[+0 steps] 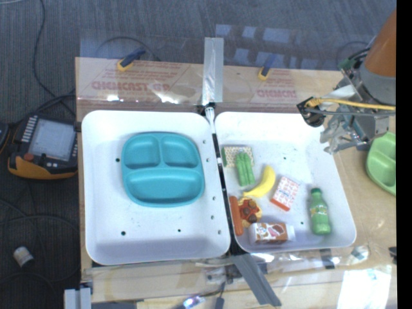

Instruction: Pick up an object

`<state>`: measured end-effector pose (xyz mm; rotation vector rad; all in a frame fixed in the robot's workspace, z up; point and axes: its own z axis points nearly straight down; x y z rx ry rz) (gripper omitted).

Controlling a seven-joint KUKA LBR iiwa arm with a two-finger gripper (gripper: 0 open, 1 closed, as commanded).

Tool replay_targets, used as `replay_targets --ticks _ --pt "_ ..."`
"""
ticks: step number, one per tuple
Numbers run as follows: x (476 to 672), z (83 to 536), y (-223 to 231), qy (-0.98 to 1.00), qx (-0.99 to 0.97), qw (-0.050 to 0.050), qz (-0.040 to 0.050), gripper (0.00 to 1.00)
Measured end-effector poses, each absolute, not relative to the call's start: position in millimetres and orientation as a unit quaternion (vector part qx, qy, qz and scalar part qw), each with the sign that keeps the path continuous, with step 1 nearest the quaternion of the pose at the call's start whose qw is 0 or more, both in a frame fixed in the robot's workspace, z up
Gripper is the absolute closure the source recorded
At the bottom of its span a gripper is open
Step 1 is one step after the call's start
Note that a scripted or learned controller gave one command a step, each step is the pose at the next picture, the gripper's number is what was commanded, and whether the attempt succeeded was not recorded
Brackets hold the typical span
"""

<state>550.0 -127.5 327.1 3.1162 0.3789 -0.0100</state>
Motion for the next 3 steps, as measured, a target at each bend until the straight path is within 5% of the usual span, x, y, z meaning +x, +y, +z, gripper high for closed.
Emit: replay_targets --ticks 1,2,3 --pt "532.6 298 -153 0.139 0.99 0.001 -0.0032 1.0" --pt "483.8 336 -225 0.258 0.966 0.001 -0.0019 1.0" --pt "530.7 280 -209 0.101 0.995 -0.001 -0.0032 1.0"
